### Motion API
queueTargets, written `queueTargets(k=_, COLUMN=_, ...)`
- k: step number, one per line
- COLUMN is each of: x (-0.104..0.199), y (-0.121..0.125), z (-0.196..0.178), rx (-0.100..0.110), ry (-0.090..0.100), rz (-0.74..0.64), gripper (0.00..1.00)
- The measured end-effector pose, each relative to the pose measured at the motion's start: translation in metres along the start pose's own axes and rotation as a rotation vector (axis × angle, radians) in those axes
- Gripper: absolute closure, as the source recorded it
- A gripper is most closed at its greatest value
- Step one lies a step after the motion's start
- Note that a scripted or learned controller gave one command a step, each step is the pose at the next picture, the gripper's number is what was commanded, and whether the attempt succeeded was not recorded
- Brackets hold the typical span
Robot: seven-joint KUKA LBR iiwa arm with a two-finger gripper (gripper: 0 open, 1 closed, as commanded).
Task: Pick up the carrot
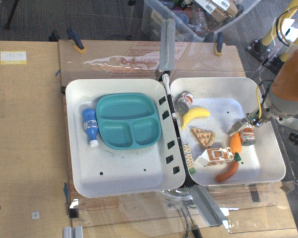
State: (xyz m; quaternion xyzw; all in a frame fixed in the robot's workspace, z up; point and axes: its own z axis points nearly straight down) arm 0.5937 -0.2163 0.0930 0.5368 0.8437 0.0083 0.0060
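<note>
The carrot point(235, 144) is a short orange piece with a green tip at its near end. It lies in the right bin point(268, 170), right of centre, touching a small red and white can point(247, 135) on its right. My gripper point(244, 125) hangs just above the carrot's far end and the small can, reaching in from the right under the orange wrist band point(292, 81). Nothing is lifted off the bin floor.
Around the carrot in the right bin lie a white and brown carton point(217, 156), a red sausage point(228, 171), a pizza slice point(202, 136), a banana point(194, 115) and a tin can point(184, 102). The left bin point(84, 177) holds a teal divided plate point(126, 120) and a blue bottle point(90, 126).
</note>
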Motion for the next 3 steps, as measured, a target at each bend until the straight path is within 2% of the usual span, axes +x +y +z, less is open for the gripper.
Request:
queueTargets(k=1, x=0.065, y=-0.079, z=0.001, rx=0.007, ry=-0.01, rz=0.405, gripper=0.0)
queueTargets(k=2, x=0.061, y=-0.079, z=-0.011, rx=0.001, ry=-0.016, rz=0.41, gripper=1.0)
queueTargets(k=3, x=0.099, y=-0.008, z=-0.078, rx=0.019, ry=-0.006, rz=0.693, gripper=1.0)
